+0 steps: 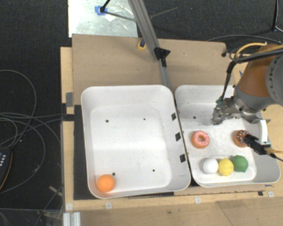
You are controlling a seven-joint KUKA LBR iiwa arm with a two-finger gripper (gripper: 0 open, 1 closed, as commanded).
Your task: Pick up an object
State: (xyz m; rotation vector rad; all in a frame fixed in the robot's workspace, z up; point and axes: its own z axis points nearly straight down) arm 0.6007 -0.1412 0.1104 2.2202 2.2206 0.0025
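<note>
- Above the pink-iced ring doughnut (200, 139) in the right shallow white bin (193, 98), the two-finger gripper (220, 117) hovers; its state I cannot tell.
- Step: approach. Next, choosing a target, then descending squarely.

Smooth white bins (127, 98), seemingly plastic, on matt brown bench (113, 60)

Bench (113, 62): a tan, board-topped surface that carried two shallow white bins set side by side, their inner rims touching. The left bin (92, 126) was the larger and lay near the bench's front edge; the right bin (193, 95) sat just beside it. A dark mat (78, 149) showed beneath the left bin's outer edge. Behind the bins the board was bare.
</note>
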